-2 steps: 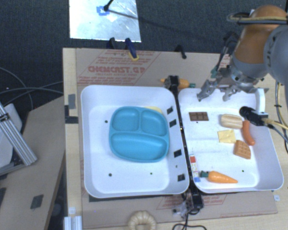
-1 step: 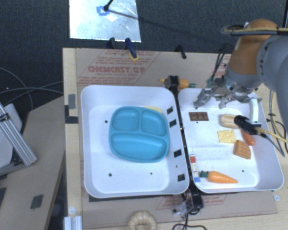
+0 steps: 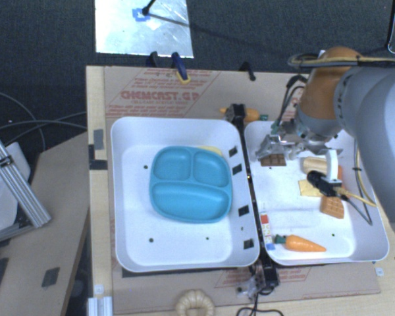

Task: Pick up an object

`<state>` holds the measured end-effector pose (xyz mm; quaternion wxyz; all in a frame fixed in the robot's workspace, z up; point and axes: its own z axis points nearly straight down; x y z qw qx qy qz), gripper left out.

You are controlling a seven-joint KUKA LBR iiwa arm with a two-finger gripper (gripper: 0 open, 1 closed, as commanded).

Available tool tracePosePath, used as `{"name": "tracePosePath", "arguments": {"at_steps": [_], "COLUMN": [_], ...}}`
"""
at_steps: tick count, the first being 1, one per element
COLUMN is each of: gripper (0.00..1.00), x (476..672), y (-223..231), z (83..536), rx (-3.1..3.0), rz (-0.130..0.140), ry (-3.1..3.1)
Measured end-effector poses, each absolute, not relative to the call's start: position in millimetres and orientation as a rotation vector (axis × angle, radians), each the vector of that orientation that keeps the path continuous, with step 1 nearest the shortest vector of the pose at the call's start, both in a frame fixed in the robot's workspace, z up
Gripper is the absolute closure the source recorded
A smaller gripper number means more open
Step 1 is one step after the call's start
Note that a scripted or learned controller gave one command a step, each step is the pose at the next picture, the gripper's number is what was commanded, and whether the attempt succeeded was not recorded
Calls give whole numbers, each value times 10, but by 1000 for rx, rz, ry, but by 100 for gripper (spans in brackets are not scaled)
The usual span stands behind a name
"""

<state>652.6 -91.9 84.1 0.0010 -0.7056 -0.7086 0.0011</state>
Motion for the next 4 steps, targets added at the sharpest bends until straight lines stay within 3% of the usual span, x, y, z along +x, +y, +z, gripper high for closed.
{"name": "tracePosePath", "arguments": {"at_steps": [1,2,4], "gripper": [0,100,100], "x": [6535,6555,6559], "y": [-917,-918,-1059], "z": [851,983,1937], "rx": [-2219,-2223,-2225], "rz": [-2,-8,-7], "ry": [-2226,-2228,-2225]}}
